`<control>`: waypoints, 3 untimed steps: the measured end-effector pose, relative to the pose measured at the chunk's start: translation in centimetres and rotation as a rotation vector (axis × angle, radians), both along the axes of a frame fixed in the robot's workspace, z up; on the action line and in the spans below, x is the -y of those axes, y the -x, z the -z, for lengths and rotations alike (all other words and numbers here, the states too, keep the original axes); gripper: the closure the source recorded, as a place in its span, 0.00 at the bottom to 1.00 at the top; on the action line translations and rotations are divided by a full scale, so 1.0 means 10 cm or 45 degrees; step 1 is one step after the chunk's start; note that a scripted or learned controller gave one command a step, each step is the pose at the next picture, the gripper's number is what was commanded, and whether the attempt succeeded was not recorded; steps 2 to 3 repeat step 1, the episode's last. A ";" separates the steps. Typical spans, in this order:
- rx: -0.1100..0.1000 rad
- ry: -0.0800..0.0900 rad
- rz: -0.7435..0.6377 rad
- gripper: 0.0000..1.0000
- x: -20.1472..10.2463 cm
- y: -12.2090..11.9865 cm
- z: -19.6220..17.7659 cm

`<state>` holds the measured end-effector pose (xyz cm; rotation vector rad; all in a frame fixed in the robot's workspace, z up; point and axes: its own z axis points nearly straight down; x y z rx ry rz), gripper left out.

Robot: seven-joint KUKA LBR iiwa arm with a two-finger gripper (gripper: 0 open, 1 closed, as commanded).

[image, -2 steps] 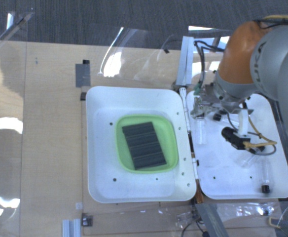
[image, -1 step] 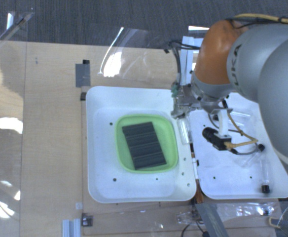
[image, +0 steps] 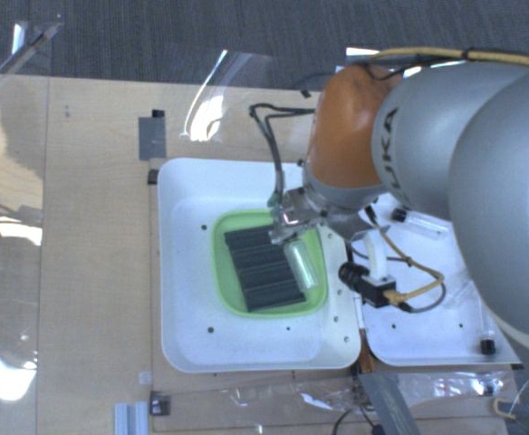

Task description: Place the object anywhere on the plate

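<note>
Overhead, we count two white bins on the counter (image: 83, 243): left bin (image: 183, 333), right bin (image: 428, 343). One green plate (image: 224, 279) sits in the left bin, carrying one dark ribbed object (image: 263, 268). One clear tube (image: 303, 263) lies on the plate's right side, just under the hand (image: 284, 223); we cannot tell its grip. Arm lettering reads "UKA".

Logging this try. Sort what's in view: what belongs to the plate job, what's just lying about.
Job:
green plate in the left bin
dark ribbed block lying on the plate
clear pale object at the plate's right edge
gripper

Lying about:
right bin
small white tube in it
</note>
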<state>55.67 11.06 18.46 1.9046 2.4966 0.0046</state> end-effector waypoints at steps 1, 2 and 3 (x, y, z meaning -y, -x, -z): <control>0.000 0.000 0.001 0.00 0.00 0.00 0.00; 0.000 0.000 0.001 0.00 0.00 0.00 0.00; 0.000 0.000 0.001 0.00 0.00 0.00 0.00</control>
